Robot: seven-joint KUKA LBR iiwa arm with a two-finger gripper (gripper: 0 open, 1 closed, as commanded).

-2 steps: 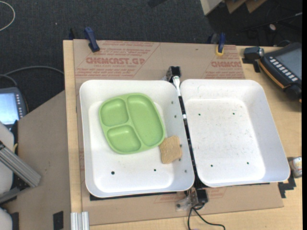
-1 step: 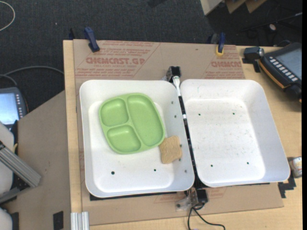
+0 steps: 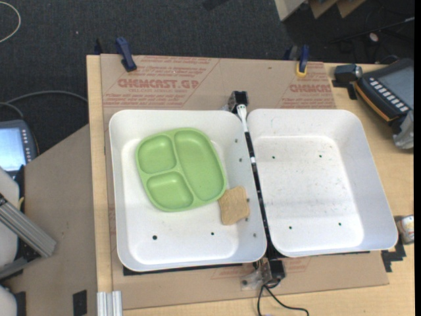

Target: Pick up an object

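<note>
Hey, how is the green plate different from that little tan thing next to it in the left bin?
The green plate is far larger than the tan piece. The plate is bright green and moulded into three compartments; the tan piece is a flat, dull, roughly square slab. The plate sits near the middle of the left bin, while the tan piece lies at the plate's lower right edge. Both rest on that bin's floor.

Lab or robot test cell, not a home. Table (image 3: 197, 278) topped with a brown printed board (image 3: 164, 78) held by clamps (image 3: 125, 53), two white bins (image 3: 125, 196) side by side, loose cables (image 3: 270, 295), aluminium framing (image 3: 26, 232) at left, a handheld control pendant (image 3: 385, 94) at right, dark carpet floor (image 3: 131, 12).
</note>
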